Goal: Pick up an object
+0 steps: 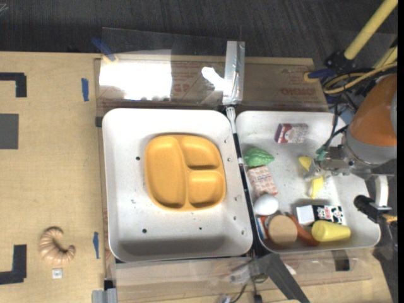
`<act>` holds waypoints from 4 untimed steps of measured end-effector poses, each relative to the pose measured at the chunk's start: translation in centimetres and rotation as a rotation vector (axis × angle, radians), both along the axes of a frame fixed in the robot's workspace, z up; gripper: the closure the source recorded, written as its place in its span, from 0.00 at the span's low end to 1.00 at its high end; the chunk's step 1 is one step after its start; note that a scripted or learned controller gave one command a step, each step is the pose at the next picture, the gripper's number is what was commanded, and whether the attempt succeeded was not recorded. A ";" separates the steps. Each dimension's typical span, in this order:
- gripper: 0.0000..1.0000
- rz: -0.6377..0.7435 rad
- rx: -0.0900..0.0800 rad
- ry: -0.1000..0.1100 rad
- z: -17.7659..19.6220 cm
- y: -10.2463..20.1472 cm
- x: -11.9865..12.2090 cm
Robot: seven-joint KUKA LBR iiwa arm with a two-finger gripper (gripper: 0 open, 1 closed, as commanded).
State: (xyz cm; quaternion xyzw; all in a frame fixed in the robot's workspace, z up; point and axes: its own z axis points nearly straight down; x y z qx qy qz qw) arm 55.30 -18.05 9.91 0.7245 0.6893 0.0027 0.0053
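Note:
The right bin holds several small objects. A red and white box lies at its back and a green item at its left wall. Below that are a pink packet and a white egg. A brown round item, a yellow bottle and a black and white carton crowd the front. My gripper hangs low over the bin's right half, just right of a small yellow piece and above another yellow piece. Whether it touches either one is unclear.
The left bin bears an orange divided plate. A tan croissant-shaped toy lies on the bench at the far left. A clear plastic sheet stands behind the bins. Yellow cables run at the back right.

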 end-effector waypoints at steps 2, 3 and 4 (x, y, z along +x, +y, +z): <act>0.00 0.130 0.003 0.010 14.0 7.8 -1.3; 0.00 0.191 0.003 0.016 9.1 4.3 -2.4; 0.00 0.217 0.000 0.005 -0.9 0.9 0.9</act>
